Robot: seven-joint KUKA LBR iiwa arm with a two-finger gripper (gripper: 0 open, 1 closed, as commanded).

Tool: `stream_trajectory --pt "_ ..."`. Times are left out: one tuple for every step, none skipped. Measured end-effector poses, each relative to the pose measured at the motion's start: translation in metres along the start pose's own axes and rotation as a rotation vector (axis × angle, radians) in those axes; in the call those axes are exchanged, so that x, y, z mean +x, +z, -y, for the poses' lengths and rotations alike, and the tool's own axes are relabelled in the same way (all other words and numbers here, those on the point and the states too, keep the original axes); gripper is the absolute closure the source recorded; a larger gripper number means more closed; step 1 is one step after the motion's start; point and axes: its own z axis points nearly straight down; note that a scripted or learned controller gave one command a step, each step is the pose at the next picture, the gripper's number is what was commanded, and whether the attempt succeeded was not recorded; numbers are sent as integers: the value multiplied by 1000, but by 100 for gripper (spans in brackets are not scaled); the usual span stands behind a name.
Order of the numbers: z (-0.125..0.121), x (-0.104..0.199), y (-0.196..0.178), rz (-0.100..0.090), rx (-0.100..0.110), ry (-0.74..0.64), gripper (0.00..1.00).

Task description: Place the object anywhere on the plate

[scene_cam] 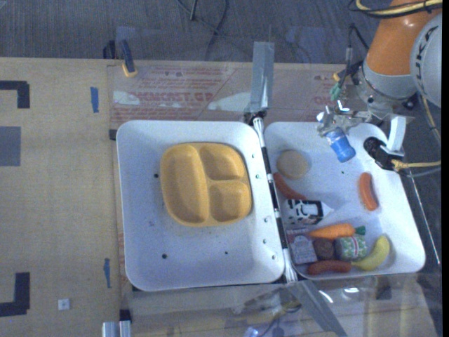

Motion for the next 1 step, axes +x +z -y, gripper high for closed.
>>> stream_trajectory --pt "0 66 9 -3 1 11 100"
